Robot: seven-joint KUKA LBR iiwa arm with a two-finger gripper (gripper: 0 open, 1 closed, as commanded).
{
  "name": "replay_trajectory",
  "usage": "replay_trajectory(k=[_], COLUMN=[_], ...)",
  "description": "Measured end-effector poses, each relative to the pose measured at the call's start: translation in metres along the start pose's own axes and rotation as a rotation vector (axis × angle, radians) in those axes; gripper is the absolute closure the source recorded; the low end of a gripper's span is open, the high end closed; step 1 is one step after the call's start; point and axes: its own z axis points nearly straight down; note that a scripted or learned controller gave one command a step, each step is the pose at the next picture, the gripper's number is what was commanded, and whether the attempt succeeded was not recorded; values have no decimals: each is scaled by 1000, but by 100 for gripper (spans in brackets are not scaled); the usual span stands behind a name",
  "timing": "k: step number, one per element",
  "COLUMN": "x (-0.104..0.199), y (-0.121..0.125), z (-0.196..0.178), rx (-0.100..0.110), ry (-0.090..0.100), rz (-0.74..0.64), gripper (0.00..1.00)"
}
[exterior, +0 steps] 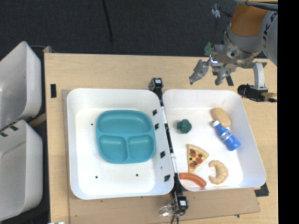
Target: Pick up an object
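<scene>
Grey arm point(254, 17) enters from upper right, orange band above wrist; claw point(212, 76) hangs at upper right of view, fingers spread apart, nothing between them

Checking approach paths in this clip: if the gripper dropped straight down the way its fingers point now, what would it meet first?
Probably the bench top or the far rim of the right bin. The gripper, open, hangs just beyond that rim, short of the toys; depth is unclear from this slant.

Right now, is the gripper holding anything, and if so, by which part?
Nothing is held. The gripper hangs open above the right bin's far rim, with nothing between its fingers.
</scene>
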Motion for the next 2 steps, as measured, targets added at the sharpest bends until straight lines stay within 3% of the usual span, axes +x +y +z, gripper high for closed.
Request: replay_trajectory(k=[1,2], x=[0,-10], y=[2,7], z=[-8,49], rx=[-13,-8], ry=[-1,-4], rz=[-2,1], gripper=[0,0])
